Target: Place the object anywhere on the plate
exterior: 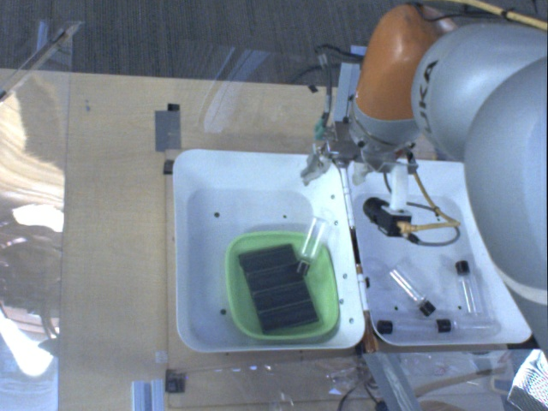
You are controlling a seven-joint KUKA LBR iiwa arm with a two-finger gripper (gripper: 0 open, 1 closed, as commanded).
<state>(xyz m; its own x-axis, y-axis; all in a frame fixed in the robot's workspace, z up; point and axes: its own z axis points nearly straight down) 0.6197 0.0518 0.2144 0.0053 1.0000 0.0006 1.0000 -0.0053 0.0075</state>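
The pale wooden surface (103, 229) is carrying two white bins. In the left bin (201, 208) a green plate (234, 268) is sitting toward the near right corner, and a black ribbed block (278, 288) is lying on it, taking up most of its middle.

Just right of the block's far end, a clear tube (312, 240) is resting on the plate's far right rim. Its dark-capped end is pointing down toward the block and its open end is reaching up over the rim. Its long axis is running steeply, from far right to near left.

The pincer (330, 157) is hanging over the far end of the wall between the two bins, so the tube is lying on the nearer side of it and a little to the left, apart from it. Whether the pincer is apart or together I cannot tell, as the wrist is hiding its tip.

As I judge it, the tube is the task's thing and is already on the plate, so the placing looks done or nearly so.

In the right bin (445, 187) a second tube (409, 289) and a third tube (467, 291) are lying loose, with two small black caps (384, 325) near the front wall. None of these is standing between the pincer and the plate; only the bin wall is.
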